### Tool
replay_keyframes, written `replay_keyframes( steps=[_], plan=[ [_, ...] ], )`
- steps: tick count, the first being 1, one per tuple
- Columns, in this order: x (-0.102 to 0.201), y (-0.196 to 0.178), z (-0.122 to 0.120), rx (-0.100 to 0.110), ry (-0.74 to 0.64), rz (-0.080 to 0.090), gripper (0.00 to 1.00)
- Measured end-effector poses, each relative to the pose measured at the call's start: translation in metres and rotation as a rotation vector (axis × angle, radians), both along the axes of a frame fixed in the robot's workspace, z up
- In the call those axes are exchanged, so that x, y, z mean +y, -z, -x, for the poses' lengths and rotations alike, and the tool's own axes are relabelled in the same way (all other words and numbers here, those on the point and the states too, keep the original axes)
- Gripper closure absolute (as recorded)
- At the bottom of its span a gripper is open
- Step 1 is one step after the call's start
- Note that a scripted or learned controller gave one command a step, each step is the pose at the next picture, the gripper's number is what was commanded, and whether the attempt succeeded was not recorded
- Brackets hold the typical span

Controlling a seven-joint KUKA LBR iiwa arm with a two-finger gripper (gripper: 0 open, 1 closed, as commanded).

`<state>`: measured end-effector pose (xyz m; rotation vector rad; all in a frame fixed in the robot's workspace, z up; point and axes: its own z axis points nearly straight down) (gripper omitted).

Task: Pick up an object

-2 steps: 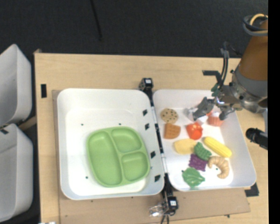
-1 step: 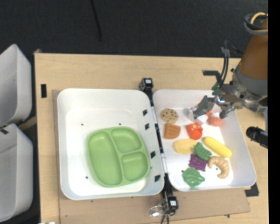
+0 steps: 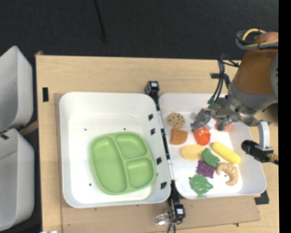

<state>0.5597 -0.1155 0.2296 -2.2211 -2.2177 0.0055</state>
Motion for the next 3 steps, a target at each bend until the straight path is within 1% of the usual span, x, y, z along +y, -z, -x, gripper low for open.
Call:
replay_keyframes(
  steps=[1, 2, 3],
  plan=[
    [-0.001, 0.043, 0.001, -0.001, 0.001, 0.001, 0.00],
    [-0.012, 0.095, 0.002, -0.001, 0.000, 0.001, 0.00],
    [-0.013, 0.131, 0.003, -0.001, 0.001, 0.000, 0.00]
  ],
)
